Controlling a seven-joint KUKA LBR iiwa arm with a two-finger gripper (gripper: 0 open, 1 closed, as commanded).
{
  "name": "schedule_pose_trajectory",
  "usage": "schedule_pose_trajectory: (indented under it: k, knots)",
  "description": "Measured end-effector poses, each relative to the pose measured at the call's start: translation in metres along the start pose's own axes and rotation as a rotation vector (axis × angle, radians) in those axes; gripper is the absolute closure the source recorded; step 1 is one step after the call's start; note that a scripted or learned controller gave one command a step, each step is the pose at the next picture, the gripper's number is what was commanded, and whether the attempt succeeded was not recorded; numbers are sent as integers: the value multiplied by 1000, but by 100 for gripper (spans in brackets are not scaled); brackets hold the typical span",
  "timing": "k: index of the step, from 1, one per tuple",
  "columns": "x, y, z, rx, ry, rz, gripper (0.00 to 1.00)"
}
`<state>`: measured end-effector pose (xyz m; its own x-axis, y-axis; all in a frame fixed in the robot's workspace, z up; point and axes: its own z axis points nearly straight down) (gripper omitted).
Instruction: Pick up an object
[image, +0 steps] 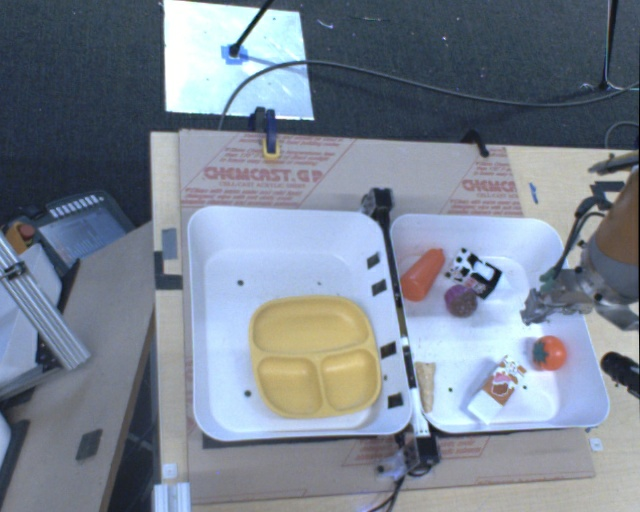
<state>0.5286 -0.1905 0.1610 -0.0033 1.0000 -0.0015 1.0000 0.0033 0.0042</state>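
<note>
White bins on the surface, with the tool (533, 306) low over the right bin (575, 405) and nothing visibly in its grip.

Nearest the front rim lie a small carton (499, 383) and a cone-shaped piece (426, 384); just behind them sits the orange tomato (548, 352), close below the tool, and it looks the likeliest thing to pick. Whether the tool is open or closed I cannot tell. The approach step seems in hand; the next move likely calls for a short shift toward the tomato, minding the right wall nearby. Farther back sit a purple ball (461, 300), a black-and-white toy (473, 270) and a carrot (422, 274), with open floor between them.
</note>
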Motion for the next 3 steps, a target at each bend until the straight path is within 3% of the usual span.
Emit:
schedule_pose_trajectory:
  k: [2, 3]
  knots:
    - [-5, 13, -88, -1, 0, -1, 100]
    - [55, 21, -89, 2, 1, -4, 100]
